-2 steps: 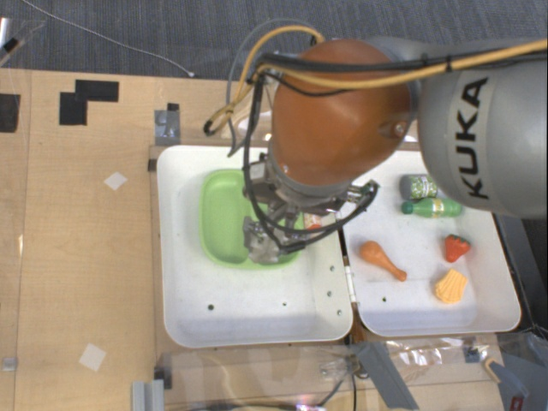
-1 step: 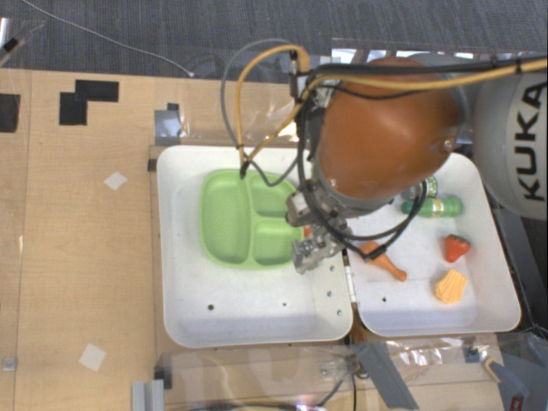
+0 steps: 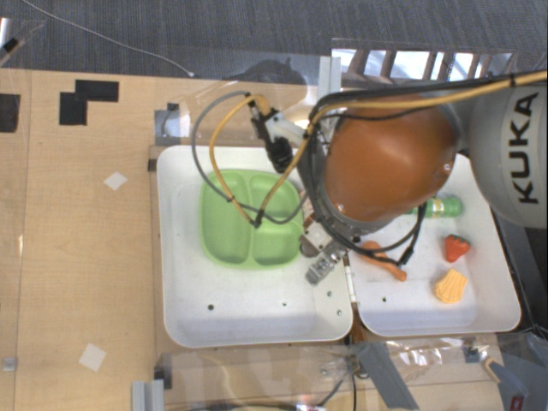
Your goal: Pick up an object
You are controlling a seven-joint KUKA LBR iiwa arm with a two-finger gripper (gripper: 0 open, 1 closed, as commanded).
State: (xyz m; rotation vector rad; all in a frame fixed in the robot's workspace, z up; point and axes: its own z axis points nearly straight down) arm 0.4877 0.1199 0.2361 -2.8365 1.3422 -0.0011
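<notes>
Hand: my hand [image 3: 320, 266] sits low at the right edge of the left bin [image 3: 184, 315], just beside the divider between the bins; can't tell its state.
Grip: nothing visible in it.
Green tray: one light-green divided tray [image 3: 238, 221], rounded corners, several compartments, lying flat in the left bin just left of my hand; cables from my wrist cross over it.
Right bin: right bin [image 3: 505, 315] holds the small items.
Orange piece: one thin orange carrot-like piece [image 3: 387, 264] near the divider, just right of my hand.
Red piece: one red strawberry-like piece [image 3: 456, 247], further right.
Yellow piece: one yellow-orange ridged piece [image 3: 451, 287], just below the red one.
Bottle: one green bottle with a white band [image 3: 443, 205], partly hidden under my arm.
Writing: "KUKA" in black on my grey arm [image 3: 524, 144]; the bottle's label is too small to read.
Worktop: light wood worktop [image 3: 77, 255] with black square marks at top left.
Count: two bins, one tray, four small items.
</notes>
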